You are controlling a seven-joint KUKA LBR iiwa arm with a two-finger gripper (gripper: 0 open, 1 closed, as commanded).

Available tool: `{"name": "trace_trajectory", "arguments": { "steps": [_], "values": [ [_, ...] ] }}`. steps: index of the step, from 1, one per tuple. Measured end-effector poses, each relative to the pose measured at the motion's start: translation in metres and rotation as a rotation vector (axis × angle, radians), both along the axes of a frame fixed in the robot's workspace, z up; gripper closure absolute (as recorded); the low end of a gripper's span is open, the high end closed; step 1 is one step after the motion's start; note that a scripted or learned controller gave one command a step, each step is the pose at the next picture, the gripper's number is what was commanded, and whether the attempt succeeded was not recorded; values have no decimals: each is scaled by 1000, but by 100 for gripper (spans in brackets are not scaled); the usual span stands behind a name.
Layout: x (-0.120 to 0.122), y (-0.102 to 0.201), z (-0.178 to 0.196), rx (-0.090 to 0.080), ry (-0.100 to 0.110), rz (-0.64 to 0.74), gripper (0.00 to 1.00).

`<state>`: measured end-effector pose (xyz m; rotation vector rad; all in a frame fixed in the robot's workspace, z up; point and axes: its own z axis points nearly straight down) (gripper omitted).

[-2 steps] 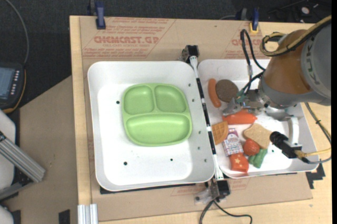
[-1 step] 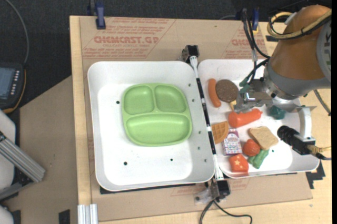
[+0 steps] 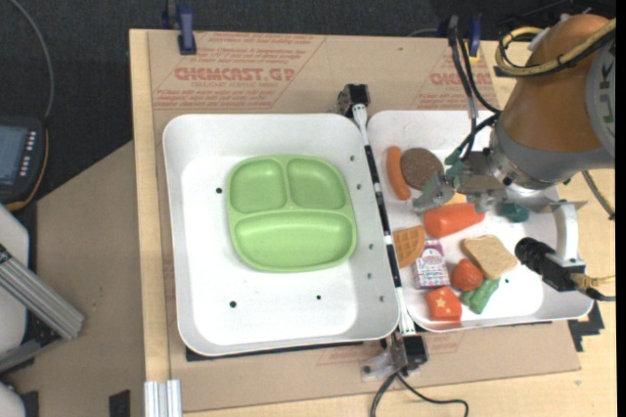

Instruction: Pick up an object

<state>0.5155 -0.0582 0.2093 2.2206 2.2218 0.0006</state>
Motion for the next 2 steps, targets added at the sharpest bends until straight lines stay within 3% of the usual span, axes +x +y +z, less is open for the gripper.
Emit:
{"name": "trace_trajectory", "arguments": {
  "steps": [1, 2],
  "values": [
    [29, -56, -113, -7, -6, -7, 0],
    [27, -50, -103, -1, -2, -1, 100]
  ]
}}
